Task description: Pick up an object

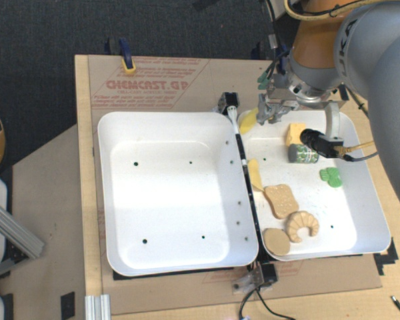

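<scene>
- The likeliest target is the yellow piece [248, 120], lying at the far left corner of the right bin [360, 235], just beside the gripper [272, 112] on its left and partly up against the bin wall.
- You cannot tell from this view whether the gripper is wide or narrow; its tip is low over the bin floor, and nothing is visibly held in it.
- On the gripper's other side sit a cheese-coloured block [294, 134] and a small green can [301, 154], near but apart from it.
- Nearer the camera lie a pale yellow strip [255, 174] along the divider, a toast slice [281, 200], a croissant [303, 225], a round biscuit [276, 241] and a green blob [331, 176], all well apart from the gripper.
- Watch the corner: a piece tucked against the wall leaves little room for one side of the grasp, so you may clip the rim or push the piece away.
- The left bin [120, 135] lies beyond the divider.
</scene>
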Robot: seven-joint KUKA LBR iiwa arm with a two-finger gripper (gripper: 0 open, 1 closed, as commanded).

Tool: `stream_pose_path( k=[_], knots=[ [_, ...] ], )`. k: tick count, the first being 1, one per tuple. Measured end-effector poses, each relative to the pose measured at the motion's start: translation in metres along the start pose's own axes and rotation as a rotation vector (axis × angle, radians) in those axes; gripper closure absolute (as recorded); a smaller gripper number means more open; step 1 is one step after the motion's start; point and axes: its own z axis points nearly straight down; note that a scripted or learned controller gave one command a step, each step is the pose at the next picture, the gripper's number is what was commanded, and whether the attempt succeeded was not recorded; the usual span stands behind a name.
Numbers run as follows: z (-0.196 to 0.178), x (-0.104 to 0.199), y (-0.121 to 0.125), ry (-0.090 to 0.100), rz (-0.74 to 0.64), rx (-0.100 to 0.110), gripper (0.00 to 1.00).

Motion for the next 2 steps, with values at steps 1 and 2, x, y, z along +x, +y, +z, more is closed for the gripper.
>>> stream_pose_path(
  k=[1, 2],
  knots=[
    [-0.204, -0.012, -0.001, 0.004, 0.002, -0.004, 1.0],
    [-0.225, -0.098, -0.006, 0.002, 0.009, 0.007, 1.0]
  ],
)
